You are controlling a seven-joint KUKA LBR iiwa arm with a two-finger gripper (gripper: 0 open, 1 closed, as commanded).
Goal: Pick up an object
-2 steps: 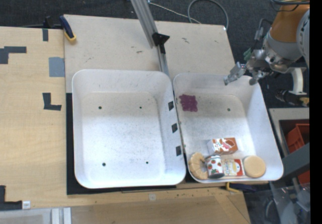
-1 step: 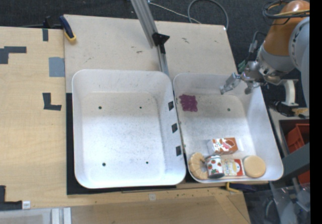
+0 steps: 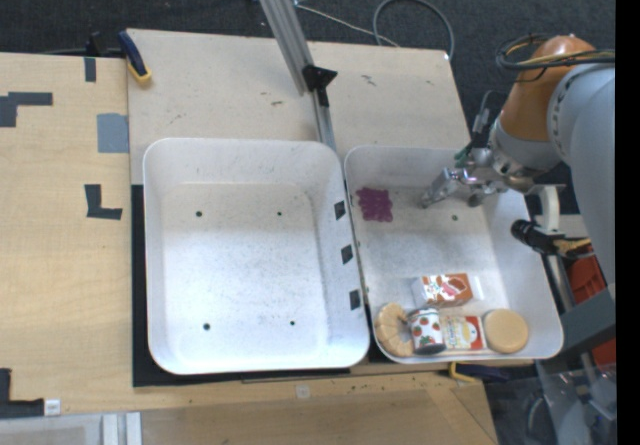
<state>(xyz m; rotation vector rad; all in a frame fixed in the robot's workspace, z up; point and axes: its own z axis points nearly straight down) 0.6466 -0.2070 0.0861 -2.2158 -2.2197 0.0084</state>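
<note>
The grey arm with its orange band (image 3: 545, 83) reached in over the far right edge of the right-hand shallow white bin (image 3: 470, 263), and its metal two-finger gripper (image 3: 437, 195) hung over the upper part of that bin, pointing toward the small purple crumpled object (image 3: 375, 203). Whether the gripper was spread or pressed together could not be told, and nothing showed pinched in it.

The purple object lay on the bin floor near the upper left corner of the right-hand bin, a little apart from the gripper tip. Along the near edge of that bin sat a cluster: a small red and white packet (image 3: 446, 289), a white box with red printing (image 3: 440, 332) just below it, a round tan cookie-like disc (image 3: 394, 327) at the box's left, and a round tan bun-like disc (image 3: 506, 331) at its right. The left-hand shallow white bin (image 3: 240, 253) lay alongside, touching the right-hand bin's left wall.
</note>
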